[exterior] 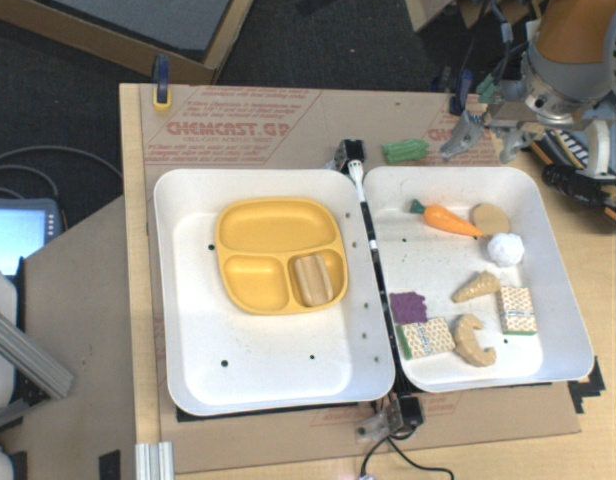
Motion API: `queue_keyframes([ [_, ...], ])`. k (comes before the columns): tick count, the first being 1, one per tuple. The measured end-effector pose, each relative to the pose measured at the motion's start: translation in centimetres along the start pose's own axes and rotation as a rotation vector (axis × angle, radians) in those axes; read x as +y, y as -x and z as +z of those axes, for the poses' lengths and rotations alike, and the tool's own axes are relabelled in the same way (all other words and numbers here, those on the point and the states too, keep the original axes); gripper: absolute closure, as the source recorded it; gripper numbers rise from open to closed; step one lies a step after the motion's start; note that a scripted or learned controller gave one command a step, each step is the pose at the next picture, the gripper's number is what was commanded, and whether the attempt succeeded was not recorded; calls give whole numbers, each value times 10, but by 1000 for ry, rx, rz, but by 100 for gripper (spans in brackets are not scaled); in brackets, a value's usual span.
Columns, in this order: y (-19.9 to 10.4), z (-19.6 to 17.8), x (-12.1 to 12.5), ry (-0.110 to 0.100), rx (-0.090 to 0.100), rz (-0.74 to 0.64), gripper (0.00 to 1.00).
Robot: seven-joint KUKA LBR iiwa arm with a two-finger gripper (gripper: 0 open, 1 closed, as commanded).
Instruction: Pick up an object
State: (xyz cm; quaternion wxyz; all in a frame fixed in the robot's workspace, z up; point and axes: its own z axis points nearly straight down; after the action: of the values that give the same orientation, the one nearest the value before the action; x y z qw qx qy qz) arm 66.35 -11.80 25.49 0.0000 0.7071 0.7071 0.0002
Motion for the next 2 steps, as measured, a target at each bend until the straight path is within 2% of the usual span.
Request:
queue_keyframes([
  [1,3,175,-58,-17,3,3,0],
  [2,3,165,-53,0,0,1,0],
])
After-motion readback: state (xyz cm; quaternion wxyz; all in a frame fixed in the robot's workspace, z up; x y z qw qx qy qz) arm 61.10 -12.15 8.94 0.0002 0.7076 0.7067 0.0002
